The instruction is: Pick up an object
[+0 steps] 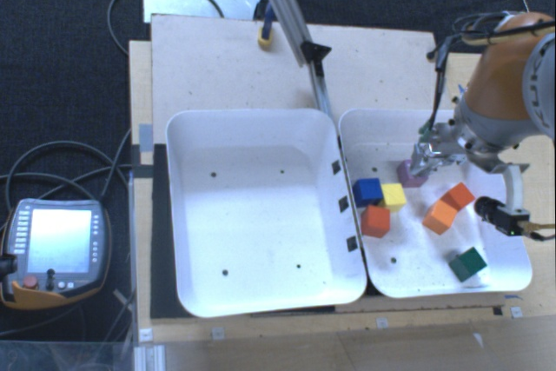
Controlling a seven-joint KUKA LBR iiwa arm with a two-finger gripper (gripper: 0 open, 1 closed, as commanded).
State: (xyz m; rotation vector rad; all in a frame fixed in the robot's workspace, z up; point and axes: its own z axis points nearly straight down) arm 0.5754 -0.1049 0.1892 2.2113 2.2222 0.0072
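Pincer (420, 162) over the right bin (521, 274), directly above a small mauve block (408, 175); whether its tips are apart or together cannot be told. The block is matte, squarish, its long axis unclear. Nearby: yellow cube (394, 195), blue cube (367, 190), red cube (375, 221), elongated orange block (448, 208) lying diagonally, green cube (468, 263).

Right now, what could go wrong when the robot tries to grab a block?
1. The gripper sits right at the purple block, so it might just knock it away.
2. The blue block, yellow block and red block touch in a clump, so grabbing one could push the others.
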